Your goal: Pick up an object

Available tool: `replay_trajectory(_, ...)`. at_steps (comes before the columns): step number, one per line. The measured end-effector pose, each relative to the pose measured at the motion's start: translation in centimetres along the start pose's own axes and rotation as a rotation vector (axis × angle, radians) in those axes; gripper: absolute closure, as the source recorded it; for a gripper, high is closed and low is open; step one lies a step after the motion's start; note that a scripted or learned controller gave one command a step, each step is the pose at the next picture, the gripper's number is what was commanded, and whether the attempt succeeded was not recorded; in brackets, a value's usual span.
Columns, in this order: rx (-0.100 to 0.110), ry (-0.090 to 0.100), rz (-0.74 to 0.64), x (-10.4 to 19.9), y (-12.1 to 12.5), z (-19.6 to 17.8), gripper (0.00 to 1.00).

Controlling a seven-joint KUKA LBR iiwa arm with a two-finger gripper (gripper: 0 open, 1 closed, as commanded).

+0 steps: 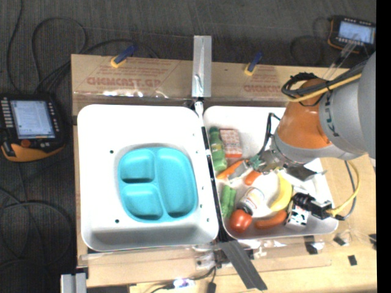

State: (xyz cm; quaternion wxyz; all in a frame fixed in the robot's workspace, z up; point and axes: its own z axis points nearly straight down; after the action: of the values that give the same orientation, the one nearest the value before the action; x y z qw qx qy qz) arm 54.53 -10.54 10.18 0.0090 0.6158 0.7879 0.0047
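The claw (264, 162) had reached down into the right bin (256, 116), near that bin's middle, with the arm (333, 124) coming in over its right rim. Whether the claw was open or closed could not be told; its tip was lost among the clutter.

No object was set by the task, so the nearest ones mattered. A carrot (231, 168) lay just left of the claw, its long axis slanting from lower left to upper right, the upper end pointing toward the claw tip. Directly below the claw sat a bottle (253, 200) and, touching it on the right, a banana (282, 191) curving down toward the near edge. A tomato (239, 220) rested at the bin's near left corner, and a box (230, 140) lay toward the far left.

The carrot looked the likeliest target, being closest and leftward of the tip. The left bin (98, 133) held a teal tray (157, 183), well apart from the claw.
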Motion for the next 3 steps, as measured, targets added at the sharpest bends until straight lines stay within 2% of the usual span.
replay_trajectory(1, 0.015, 0.007, 0.279, -1.1, -1.9, 1.1, 0.0)
replay_trajectory(2, 0.01, 0.0, 0.208, -1.8, 7.9, 1.5, 0.0)
replay_trajectory(3, 0.01, -0.004, 0.206, -1.8, 7.9, 0.4, 1.0)
